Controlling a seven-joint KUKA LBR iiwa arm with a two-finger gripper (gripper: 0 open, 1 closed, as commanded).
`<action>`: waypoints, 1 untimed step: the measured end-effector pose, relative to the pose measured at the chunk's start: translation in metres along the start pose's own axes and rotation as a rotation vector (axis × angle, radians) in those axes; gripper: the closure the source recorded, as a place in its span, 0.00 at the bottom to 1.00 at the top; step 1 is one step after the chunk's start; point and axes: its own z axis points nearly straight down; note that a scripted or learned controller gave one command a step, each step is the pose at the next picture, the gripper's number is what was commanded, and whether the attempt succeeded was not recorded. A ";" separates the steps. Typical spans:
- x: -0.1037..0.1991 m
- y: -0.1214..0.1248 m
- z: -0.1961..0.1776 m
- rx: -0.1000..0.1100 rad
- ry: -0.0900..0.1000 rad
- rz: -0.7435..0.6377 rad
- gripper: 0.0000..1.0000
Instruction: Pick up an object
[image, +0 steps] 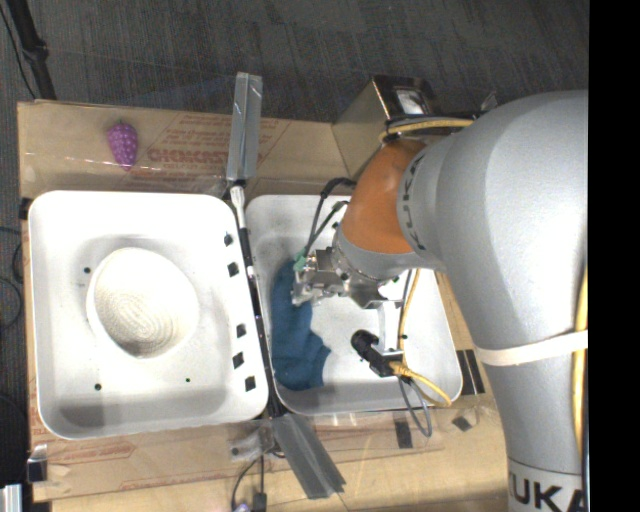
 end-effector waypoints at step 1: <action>0.060 0.041 -0.093 -0.006 -0.001 0.015 1.00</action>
